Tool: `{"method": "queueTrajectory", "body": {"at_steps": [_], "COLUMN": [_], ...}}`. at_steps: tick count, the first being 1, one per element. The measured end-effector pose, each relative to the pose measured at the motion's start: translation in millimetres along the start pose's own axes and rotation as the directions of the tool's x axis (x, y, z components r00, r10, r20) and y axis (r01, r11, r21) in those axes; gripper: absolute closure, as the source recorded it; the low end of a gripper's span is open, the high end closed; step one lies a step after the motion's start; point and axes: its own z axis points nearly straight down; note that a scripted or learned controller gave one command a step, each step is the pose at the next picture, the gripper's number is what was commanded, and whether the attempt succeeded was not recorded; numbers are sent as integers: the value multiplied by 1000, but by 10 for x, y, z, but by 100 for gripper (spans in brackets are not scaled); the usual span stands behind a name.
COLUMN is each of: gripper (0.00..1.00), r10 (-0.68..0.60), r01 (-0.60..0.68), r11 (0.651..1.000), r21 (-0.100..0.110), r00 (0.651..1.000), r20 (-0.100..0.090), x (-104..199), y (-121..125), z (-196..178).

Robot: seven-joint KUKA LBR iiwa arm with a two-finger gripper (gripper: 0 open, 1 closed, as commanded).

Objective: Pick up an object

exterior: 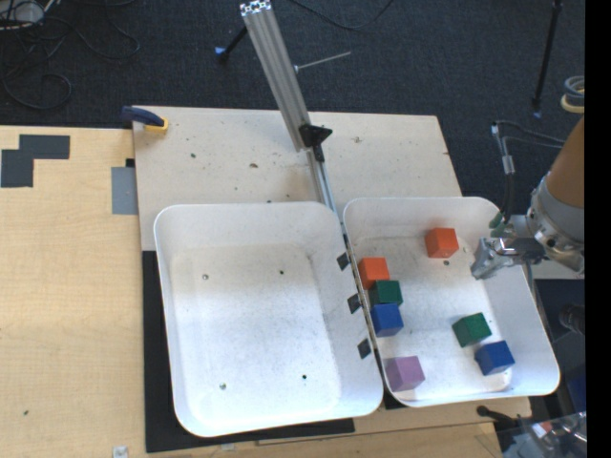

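The right bin [420, 213] holds several blocks. An orange block [441, 242] lies toward its back. Along its left wall sit another orange block [373, 271], a small green one [387, 292] and a blue one [387, 317]. A purple block [405, 371] lies at the front left, a green block [471, 329] and a blue block [495, 356] at the front right. My gripper [487, 258] hangs at the bin's right side, right of the back orange block and above the green block. Nothing shows between its fingers.
The left bin [191, 227] stands beside the right one, with black clips along the shared wall. A slanted aluminium bar [282, 74] rises behind the bins. A blue and yellow clamp [145, 118] sits at the bench's back left corner.
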Motion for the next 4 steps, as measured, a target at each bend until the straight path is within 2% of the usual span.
{"method": "queueTrajectory", "body": {"at_steps": [1,2,4], "gripper": [100,100,100], "r10": [-2,-4,-2], "r01": [2,4,2], "r11": [1000,1000,1000], "r21": [7,7,11], "r00": [1000,1000,1000], "r20": [-4,-4,-3], "x": [472,1103,2169], "y": [3,33,-2], "z": [118,131,327]}}
